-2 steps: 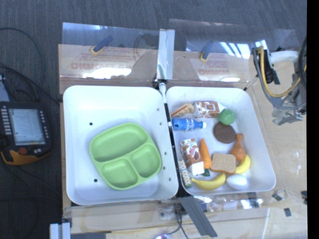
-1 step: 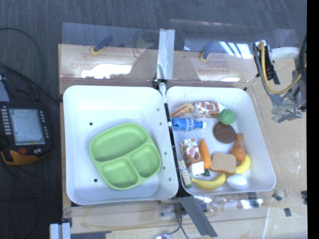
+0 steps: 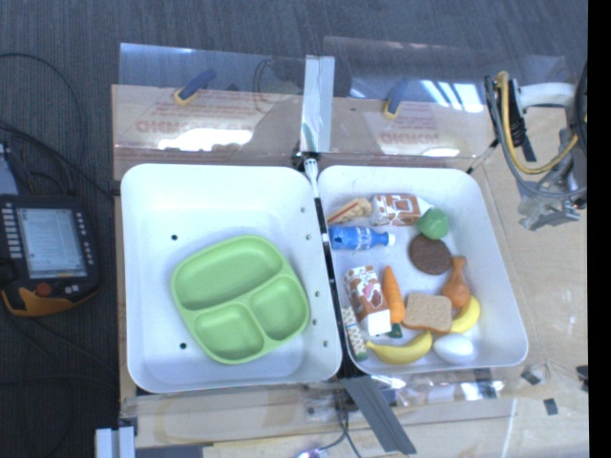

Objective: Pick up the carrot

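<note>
The camera view looks down on two white bins side by side. The left bin (image 3: 143,256) holds a green divided plate (image 3: 241,297), tilted a little in the frame, with three compartments. The right bin (image 3: 492,256) is crowded. The carrot (image 3: 392,296) lies in its lower middle, orange, pointing up and down the frame, its green end toward the bottom. It is hemmed in: a snack packet (image 3: 363,294) touches it on the left, a slice of bread (image 3: 429,313) lies just to its right, and a banana (image 3: 401,350) curves below it. A small white block (image 3: 379,323) sits against its lower left. Above are a blue bottle (image 3: 360,239) lying on its side, another wrapped packet (image 3: 395,209), a green ball (image 3: 434,223) and a dark brown round thing (image 3: 431,254). A drumstick (image 3: 457,282) stands beside the bread, and a white egg (image 3: 454,348) rests in the lower right corner.

At the right edge of the frame, well apart from the bins, hangs what may be part of the arm (image 3: 554,175), grey metal with yellow and black cables; the view there is too cut off to be sure. I cannot tell how the gripper stands or whether it has anything. A handheld control pendant (image 3: 46,246) lies at far left on the dark floor.
</note>
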`<state>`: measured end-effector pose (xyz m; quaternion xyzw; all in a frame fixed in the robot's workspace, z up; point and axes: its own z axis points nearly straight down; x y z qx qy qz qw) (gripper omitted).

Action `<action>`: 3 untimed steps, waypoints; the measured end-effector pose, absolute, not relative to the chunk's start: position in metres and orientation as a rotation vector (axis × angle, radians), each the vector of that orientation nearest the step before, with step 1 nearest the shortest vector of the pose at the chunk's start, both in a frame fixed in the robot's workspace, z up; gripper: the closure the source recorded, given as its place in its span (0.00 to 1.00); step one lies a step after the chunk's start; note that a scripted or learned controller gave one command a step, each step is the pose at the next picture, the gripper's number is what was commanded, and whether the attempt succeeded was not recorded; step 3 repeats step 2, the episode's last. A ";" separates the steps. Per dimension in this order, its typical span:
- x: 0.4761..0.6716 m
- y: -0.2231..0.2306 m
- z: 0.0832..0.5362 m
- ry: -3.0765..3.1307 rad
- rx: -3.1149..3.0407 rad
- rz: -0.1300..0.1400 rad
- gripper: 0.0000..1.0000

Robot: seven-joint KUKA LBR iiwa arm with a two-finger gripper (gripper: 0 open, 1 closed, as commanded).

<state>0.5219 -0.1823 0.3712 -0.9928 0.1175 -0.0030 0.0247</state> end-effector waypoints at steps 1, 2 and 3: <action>0.524 -0.178 0.379 0.357 -3.060 -0.012 1.00; 0.526 -0.174 0.387 0.350 -3.051 -0.016 1.00; 0.526 -0.174 0.387 0.350 -3.051 -0.016 1.00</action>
